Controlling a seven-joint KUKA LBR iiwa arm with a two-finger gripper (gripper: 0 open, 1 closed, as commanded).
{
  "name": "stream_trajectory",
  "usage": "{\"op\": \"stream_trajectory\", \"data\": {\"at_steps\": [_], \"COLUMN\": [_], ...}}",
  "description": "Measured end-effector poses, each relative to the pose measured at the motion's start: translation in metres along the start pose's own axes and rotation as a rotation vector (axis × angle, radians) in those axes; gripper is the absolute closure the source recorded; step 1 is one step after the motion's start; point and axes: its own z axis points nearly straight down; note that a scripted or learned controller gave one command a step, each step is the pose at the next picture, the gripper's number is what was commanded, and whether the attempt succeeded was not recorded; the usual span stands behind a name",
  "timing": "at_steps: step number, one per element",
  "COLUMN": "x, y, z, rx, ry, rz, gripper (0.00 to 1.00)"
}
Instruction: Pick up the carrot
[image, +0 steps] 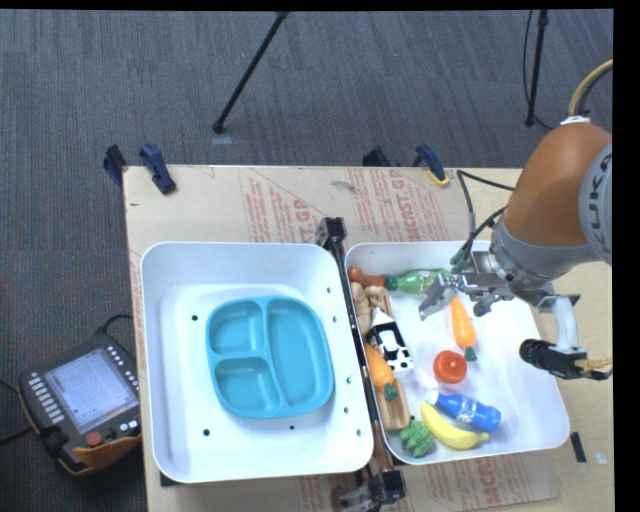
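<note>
The grey arm with the orange band is seen reaching in over the right shallow white bin. The metal two-finger claw is seen spread open, tips pointing down. The orange plastic carrot with a green stem end is found just below the claw, lying in the right bin, its upper end right at the fingertips; contact cannot be told. It is not seen between the fingers. A green plastic bottle-shaped toy is placed just left of the claw. A red toy tomato is seen below the carrot. A yellow toy banana is set further below. A blue divided plastic plate is seen well left of the claw, in the left white bin.
</note>
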Motion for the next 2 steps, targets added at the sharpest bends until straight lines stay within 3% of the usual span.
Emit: {"op": "stream_trajectory", "data": {"at_steps": [1,2], "x": [-0.041,-0.086], "y": [0.026,0.020], "z": [0.115,0.113], "rx": [0.001,-0.002], "ry": [0.000,0.016], "rz": [-0.149,-0.247], "gripper": [0.00,0.00]}}
